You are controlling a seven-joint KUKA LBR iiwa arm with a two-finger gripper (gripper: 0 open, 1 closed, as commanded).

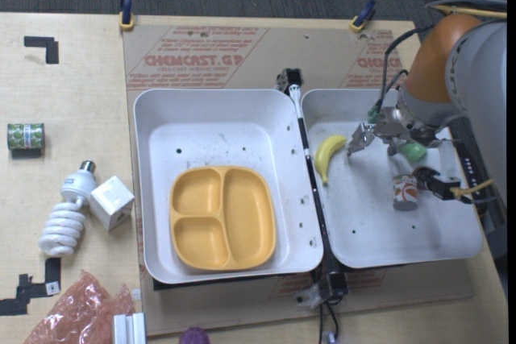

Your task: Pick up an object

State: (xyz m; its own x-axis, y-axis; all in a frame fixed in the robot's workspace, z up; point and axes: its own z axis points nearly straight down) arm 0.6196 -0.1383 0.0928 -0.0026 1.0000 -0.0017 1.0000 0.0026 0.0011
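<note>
While my gripper (360, 138) hovers in the right bin (355, 246), I cannot tell how it is set. Banana (326, 155) lies just beside the gripper, toward the divider between the bins, long axis running roughly along that divider. Farther from the gripper, on its other side, a green object (414, 151) sits under my wrist and a small can (405, 193) stands nearer the front edge. Judged nearest target: the banana.
</note>
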